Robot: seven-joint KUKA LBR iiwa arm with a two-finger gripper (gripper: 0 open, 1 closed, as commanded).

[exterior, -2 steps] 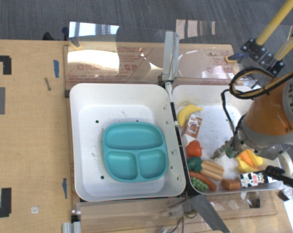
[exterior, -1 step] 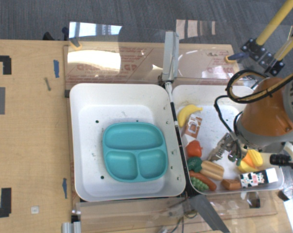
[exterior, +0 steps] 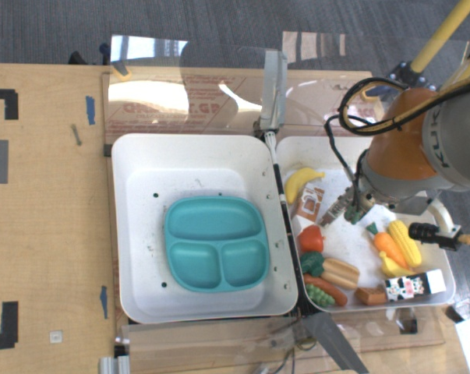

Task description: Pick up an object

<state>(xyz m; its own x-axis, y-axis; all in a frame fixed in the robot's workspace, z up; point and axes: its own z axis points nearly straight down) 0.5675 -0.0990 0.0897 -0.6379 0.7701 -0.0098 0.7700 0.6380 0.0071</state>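
Currently, operator, you have the following on the bench.

Left bin [exterior: 133,162]: holds one teal divided plate [exterior: 216,241], lying flat, one long compartment at the far side and two smaller ones nearer the camera.

Right bin [exterior: 445,275]: holds the toy food.
- Banana [exterior: 303,181], yellow, near the far left corner; long axis runs roughly left-right with a downward curl at its left end.
- Brown packet [exterior: 311,206], just below the banana, tilted.
- Red pepper [exterior: 312,239], close to the divider between the bins.
- Green vegetable [exterior: 312,266], just below the pepper, touching it or nearly so.
- Bread roll [exterior: 341,272], tan, long axis slanting from upper left to lower right.
- Hot dog [exterior: 325,291], red-orange, along the near left rim, same slant as the roll.
- Brown sausage [exterior: 370,295], short, lying roughly left-right by the near rim.
- Carrot [exterior: 389,247], orange, green top pointing to upper left.
- Corn cob [exterior: 407,241], yellow, just beside the carrot on its right, parallel to it.
- Black-and-white carton [exterior: 413,286], on its side, long axis left-right, at the near right corner.

Gripper [exterior: 350,207]: hangs low over the right bin's middle, between the packet and the carrot. You cannot tell from this view whether it is wide or narrow, and nothing is seen held in it.
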